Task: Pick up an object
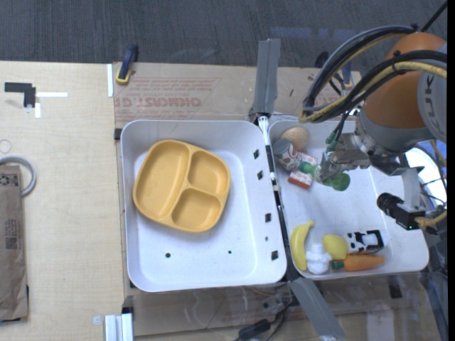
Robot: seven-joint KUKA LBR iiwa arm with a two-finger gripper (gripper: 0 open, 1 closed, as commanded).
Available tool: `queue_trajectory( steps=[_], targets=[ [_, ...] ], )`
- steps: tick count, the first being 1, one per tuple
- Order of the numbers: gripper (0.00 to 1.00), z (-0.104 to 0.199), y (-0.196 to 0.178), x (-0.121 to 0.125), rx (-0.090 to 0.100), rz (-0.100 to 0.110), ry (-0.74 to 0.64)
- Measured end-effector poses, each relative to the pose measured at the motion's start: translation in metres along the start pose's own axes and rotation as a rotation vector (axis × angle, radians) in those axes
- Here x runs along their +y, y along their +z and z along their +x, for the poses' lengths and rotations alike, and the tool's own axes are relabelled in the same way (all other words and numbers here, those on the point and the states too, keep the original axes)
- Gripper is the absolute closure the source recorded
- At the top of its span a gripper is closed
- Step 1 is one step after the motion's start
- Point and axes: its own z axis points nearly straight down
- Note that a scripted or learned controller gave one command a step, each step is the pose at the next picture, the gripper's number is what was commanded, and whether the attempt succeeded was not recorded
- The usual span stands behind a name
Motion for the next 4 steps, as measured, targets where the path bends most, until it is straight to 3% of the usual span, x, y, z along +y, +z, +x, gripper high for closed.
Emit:
queue_trajectory(
  steps=[1,2,3,4],
  targets=[
    [1.0,-0.008,0.031,0.019,0.0,0.002,0.08],
    [1.0,-0.036,0.02,-0.072,0.001,0.001,-0.046],
    [1.0,-0.009,-0.004,-0.01,0.001,0.0,-0.125],
    [1.0,0.035,-0.007,0.001,0.0,0.0,-0.134]
  ],
)
